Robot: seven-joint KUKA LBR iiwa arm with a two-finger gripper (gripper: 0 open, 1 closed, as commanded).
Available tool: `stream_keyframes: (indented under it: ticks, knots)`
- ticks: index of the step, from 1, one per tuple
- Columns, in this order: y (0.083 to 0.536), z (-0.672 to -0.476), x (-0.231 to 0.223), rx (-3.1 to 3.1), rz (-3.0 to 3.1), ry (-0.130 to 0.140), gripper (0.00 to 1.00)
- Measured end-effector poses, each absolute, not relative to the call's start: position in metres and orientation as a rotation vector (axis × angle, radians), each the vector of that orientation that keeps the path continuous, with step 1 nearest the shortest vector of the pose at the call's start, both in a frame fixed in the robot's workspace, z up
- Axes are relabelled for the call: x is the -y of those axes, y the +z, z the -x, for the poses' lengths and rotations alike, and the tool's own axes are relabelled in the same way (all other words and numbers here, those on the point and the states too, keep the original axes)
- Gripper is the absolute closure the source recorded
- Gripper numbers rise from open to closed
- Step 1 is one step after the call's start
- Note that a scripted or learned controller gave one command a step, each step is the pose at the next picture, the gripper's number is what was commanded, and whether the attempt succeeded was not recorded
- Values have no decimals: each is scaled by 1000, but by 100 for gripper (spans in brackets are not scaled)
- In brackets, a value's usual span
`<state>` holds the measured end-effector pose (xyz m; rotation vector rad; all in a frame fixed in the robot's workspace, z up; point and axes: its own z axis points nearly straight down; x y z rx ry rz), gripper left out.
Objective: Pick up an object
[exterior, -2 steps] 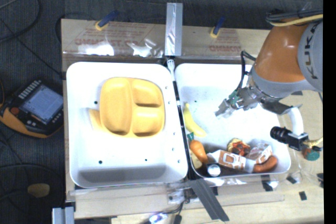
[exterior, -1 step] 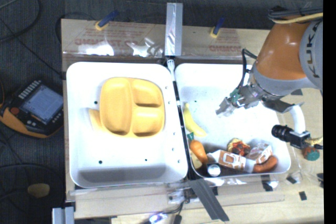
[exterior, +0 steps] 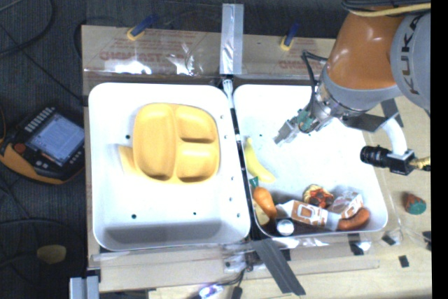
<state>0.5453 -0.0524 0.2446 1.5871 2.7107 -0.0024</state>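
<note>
- In the camera view, two shallow white bins sat side by side on the bench; the left bin [exterior: 101, 150] carried a yellow divided tray [exterior: 175, 141] lying on its floor.
- The right bin [exterior: 336, 98] had its contents crowded along the near wall: a yellow banana [exterior: 253, 161] against the divider between the bins, an orange carrot-like piece [exterior: 264, 202] just below it, a small black-and-white bottle [exterior: 284, 226], a cluster of wrapped snack packets [exterior: 323, 205], and a reddish sausage-shaped toy [exterior: 353, 218] at the far right of the pile.
- The arm [exterior: 367, 52] reached in from the right, and its gripper [exterior: 288, 131] hung above the bare middle of the right bin, pointing down toward the banana but clearly apart from it.
- The fingers looked slightly spread with nothing between them, though they were small in the view, so that was my reading rather than a certainty.
- I judged the step to be the approach: no object was yet chosen by contact, and nothing was lifted.
- The next move seemed to call for travelling down and left to the banana, or nearer to the packets, then lowering with the jaws straddling the item before closing; the crowding at the wall could make a clean grip awkward.
</note>
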Motion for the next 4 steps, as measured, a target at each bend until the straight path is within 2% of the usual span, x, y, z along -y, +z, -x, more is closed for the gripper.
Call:
stream_keyframes:
  ticks: [1,2,3,4]
  knots:
    - [183,-607,39,-2340,-2098,-5,100]
    - [292,-631,64,-2523,-1867,-6,100]
    - [203,-589,82,-2297,-2147,-3,100]
    - [91,-598,171,-2356,-2057,6,100]
